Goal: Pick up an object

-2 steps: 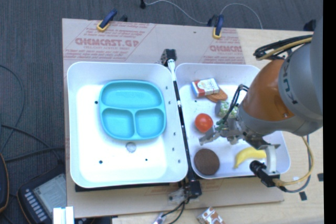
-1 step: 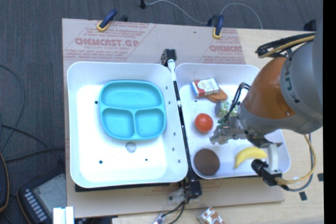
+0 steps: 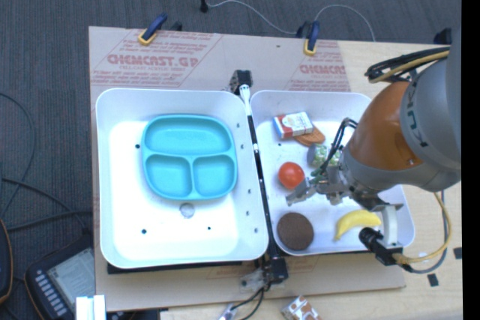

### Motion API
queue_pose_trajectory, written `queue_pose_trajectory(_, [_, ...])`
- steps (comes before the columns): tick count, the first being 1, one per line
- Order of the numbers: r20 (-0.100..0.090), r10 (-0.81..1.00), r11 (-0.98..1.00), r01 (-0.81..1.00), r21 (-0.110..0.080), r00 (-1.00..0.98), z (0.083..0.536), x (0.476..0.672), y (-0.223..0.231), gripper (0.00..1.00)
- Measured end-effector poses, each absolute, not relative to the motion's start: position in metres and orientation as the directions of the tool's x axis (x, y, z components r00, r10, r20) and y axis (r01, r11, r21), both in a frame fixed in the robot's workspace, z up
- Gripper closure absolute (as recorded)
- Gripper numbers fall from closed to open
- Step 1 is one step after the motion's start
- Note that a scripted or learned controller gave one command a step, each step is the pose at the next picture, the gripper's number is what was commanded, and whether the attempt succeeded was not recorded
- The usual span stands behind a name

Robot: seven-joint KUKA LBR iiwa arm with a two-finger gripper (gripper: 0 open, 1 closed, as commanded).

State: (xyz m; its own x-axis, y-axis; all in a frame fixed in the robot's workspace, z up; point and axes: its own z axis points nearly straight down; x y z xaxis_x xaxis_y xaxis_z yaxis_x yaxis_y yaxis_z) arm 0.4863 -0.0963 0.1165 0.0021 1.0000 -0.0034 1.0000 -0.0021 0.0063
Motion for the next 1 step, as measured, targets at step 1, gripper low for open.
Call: queue_pose_trajectory(1, [-0.001, 1.0, -0.001, 1.0, 0.001, 0.001, 0.0871, 0.4842, -0.0966, 0.0])
